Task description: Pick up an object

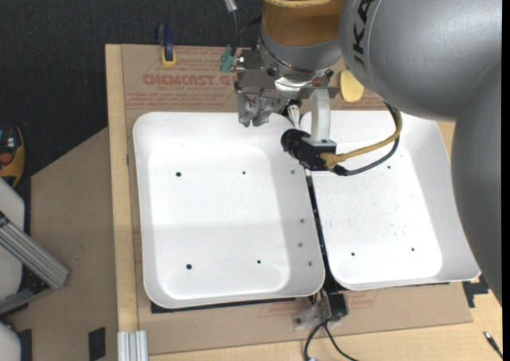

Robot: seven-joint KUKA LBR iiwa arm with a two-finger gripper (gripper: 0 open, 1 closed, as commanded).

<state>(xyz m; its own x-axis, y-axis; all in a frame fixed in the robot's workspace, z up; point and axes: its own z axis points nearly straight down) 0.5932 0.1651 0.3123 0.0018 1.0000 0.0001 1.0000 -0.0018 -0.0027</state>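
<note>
1. Two shallow white bins lay side by side below the gripper (pixel 254 112): the left bin (pixel 213 220) spread out in front of it and to its left in the view, and the right bin (pixel 386 228) lay to its right.
2. The gripper hung over the far edge of the left bin, near the corner where the two bins met.
3. Whether it was open or closed could not be told from this view, and nothing could be seen held in it.
4. The only loose thing in sight was a small pale yellow object (pixel 351 85). It lay to the gripper's right and a little farther back, at the far edge of the right bin, partly hidden by the grey arm (pixel 430 41).
5. A black plug (pixel 298 144) with a yellow cable (pixel 373 150) hung just in front of the gripper and to its right, over the seam between the bins.
6. A brown board (pixel 119 152) with red lettering lay under both bins.
7. A blue and yellow clamp (pixel 166 43) gripped the board's far edge, well to the gripper's left.
</note>
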